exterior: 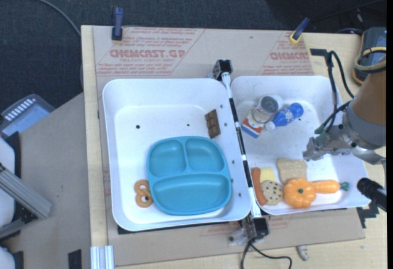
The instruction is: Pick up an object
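Two shallow white bins sit side by side on the desk (153, 53). The left bin (123, 102) contains a blue divided plate (187, 175), a small pretzel (143, 193) just beside the plate's left edge, and a brown chocolate bar (212, 123) leaning near the bin's right wall.

The right bin (307, 86) holds the candidate objects. Toward its back lie a small tilted bottle with a grey cap (261, 115) and, just beside it, a blue object (288, 114). Along the front edge, from left to right: a thin red-orange strip (255, 185), a yellow slice (268, 174), a speckled cookie (271, 191), a slice of bread (291, 169), an orange pumpkin (299, 193) and a carrot (326, 187). These front items touch or overlap one another.

The arm (371, 108) enters from the right. Its gripper (314, 150) hangs low over the right bin, just beside the bread's right edge and above the carrot. Whether it is open or closed cannot be told from this view, and nothing is seen held.
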